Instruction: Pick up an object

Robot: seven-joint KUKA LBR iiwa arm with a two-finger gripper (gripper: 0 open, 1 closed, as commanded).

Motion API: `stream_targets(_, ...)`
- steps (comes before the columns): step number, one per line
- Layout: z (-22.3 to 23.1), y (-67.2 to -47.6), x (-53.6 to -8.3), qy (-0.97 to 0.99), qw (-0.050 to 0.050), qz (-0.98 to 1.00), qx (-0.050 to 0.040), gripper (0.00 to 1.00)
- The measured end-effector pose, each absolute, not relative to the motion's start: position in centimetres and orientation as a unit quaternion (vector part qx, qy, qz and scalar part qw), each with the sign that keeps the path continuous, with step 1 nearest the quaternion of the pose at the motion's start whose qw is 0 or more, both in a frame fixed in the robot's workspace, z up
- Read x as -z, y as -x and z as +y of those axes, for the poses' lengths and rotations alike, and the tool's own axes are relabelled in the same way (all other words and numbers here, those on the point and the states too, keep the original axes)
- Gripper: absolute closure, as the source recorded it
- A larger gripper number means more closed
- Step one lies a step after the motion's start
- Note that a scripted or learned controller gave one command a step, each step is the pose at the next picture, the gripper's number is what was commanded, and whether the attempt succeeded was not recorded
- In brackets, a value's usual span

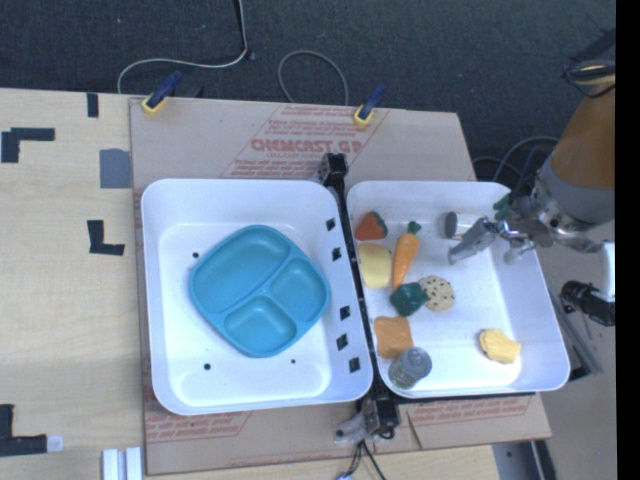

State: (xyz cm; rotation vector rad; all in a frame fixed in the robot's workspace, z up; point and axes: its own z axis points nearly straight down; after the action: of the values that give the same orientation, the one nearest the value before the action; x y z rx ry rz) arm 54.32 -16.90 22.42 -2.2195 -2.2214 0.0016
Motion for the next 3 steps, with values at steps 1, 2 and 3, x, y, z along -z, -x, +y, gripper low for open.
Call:
stream_targets(1, -12.2, -53.3, -8.1, 0.706, -0.003, -0.708, 0.0001, 0.0)
stream_targets(2, -9.7, -58.2, -8.6, 0.706, -0.002, -0.708, 0.0004, 0.0)
stream_targets(3, -9.8, -57.4, -8.7, 0.707, -0.004, -0.708, 0.0014, 0.0)
